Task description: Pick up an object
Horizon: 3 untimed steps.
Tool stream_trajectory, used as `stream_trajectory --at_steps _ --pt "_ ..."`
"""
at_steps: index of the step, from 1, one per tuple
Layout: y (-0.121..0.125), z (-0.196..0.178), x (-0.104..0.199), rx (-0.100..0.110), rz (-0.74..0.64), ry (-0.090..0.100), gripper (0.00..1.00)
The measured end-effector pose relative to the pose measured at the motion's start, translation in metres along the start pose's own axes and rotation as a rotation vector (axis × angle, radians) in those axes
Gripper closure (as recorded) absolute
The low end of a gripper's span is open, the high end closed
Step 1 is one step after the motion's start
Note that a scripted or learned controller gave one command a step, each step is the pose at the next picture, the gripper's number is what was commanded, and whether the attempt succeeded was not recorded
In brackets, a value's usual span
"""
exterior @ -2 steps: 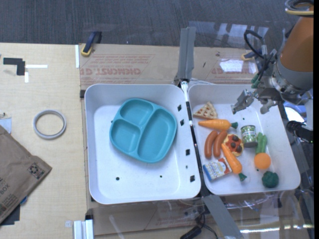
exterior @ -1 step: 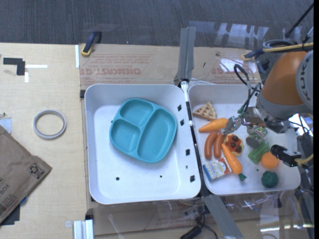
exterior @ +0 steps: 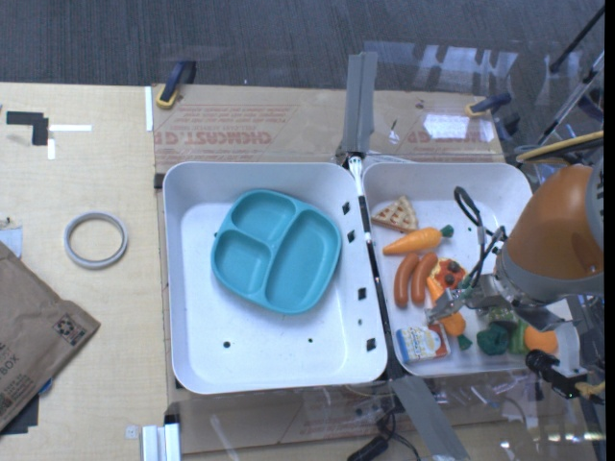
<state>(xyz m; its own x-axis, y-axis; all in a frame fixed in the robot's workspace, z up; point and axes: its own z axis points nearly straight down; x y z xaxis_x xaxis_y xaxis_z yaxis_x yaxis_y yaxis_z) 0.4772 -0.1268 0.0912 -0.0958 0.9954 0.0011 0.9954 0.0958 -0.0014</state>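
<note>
Bench [exterior: 77, 152]: pale wood-grain board, lying flat at far left. On it a tape ring [exterior: 96, 239], grey and round, is resting flat; below it a brown cardboard box [exterior: 34, 329] is sitting at a slant, its corner running off the edge.

Left bin [exterior: 183, 286]: shallow, white, smooth plastic with rounded corners. A plate [exterior: 277, 251], teal, matte, rounded-square with three compartments, is lying tilted near the bin's middle.

Cardboard sheet [exterior: 250, 128]: brown, printed in red, lying behind both bins.

Right bin [exterior: 519, 182]: same white shell, touching the left bin along a grey divider. Toy foods are lying in it:
- waffle wedge [exterior: 396, 214], tan, gridded, triangular, near the back left corner;
- carrot [exterior: 415, 240], orange, tapered, green tip, just below the wedge;
- two sausages [exterior: 415, 279], reddish-orange, rounded rods, lying side by side;
- carton [exterior: 423, 342], small, white, boxy with printed faces, near the front left;
- green lump [exterior: 497, 339], dark and knobbly, near the front right.

Gripper [exterior: 452, 303]: metal, thin-fingered, hanging low over the orange pieces right of the sausages. Cannot tell how the jaws are standing, nor whether anything is sitting between them. The grey arm's orange band [exterior: 562, 229], glossy and rounded, is bulging over the bin's right side.
</note>
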Motion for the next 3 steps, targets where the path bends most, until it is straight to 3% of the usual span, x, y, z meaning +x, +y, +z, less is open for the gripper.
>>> stream_trajectory --at_steps 1,2,3 --pt "0.001 -0.106 -0.003 -0.002 -0.066 -0.002 0.00" --pt "0.003 0.000 0.024 -0.001 -0.055 -0.001 0.00" --pt "0.003 -0.009 0.023 -0.001 -0.050 -0.002 1.00"
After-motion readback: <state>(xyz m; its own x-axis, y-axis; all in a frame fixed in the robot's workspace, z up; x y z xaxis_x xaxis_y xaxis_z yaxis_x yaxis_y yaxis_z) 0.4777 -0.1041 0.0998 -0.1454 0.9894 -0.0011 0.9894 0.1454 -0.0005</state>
